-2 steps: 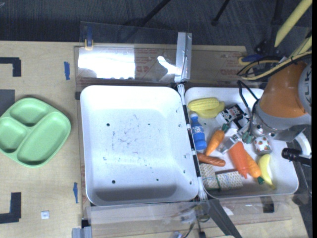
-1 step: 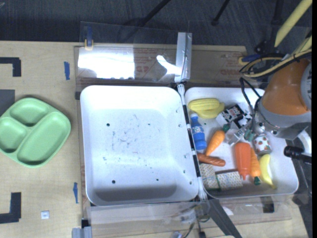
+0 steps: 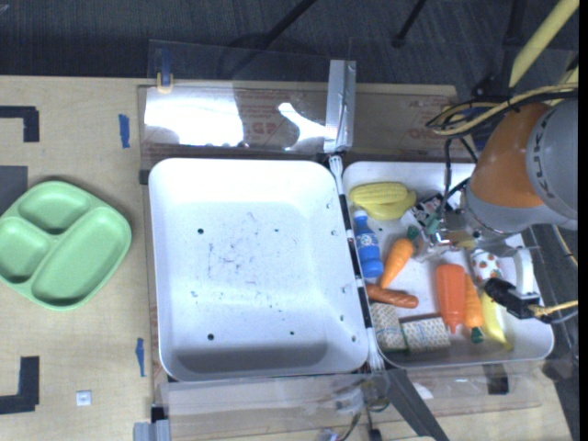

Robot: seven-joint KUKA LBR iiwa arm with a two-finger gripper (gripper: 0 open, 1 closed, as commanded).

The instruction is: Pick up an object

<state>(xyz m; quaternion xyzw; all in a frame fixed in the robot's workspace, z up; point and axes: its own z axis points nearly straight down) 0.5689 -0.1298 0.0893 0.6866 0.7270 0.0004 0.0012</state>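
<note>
Carrot [image 3: 397,261] sits just left of my gripper [image 3: 439,237], can't tell its grip, in the cluttered right bin [image 3: 542,343], bare left bin [image 3: 248,265] and green plate [image 3: 64,243] further left.

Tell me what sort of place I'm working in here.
Likely a robot lab bench for pick trials: two white bins, toy food such as a carrot, and blue tape marks on the wooden top.

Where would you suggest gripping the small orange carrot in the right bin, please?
Probably across the middle of the small orange carrot, coming straight down from above. It lies tilted, thick end up-right, tapering down-left, with the blue plastic bottle close on its left, so closing across its narrow width near the thicker half looks safest.
</note>
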